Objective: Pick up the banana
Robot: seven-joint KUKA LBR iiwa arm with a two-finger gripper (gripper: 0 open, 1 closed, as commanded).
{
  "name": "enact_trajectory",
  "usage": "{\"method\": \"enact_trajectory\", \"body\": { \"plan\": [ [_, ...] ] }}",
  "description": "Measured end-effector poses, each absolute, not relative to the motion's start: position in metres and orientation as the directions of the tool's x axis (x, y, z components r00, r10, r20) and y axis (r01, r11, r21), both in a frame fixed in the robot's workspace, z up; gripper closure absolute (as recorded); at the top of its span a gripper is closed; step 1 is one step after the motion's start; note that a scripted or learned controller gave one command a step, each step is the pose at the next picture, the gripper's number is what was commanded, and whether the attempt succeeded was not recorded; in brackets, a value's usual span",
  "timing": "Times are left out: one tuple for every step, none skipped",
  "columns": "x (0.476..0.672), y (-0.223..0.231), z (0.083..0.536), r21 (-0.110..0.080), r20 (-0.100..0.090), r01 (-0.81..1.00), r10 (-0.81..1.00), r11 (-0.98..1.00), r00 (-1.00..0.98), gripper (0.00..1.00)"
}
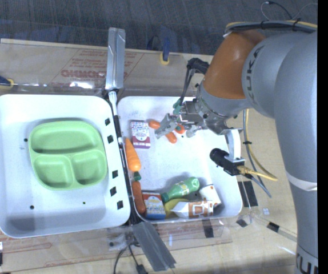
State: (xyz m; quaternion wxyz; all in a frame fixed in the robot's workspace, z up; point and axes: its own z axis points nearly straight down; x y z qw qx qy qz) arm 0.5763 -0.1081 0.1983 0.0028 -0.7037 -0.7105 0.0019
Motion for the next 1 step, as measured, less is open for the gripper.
{"method": "enact_trajectory", "body": {
  "plan": [
    [0.5910, -0.1749, 0.1913, -0.003, -0.001, 0.995, 0.995, -0.102, 0.102, 0.00]
  ]
}}
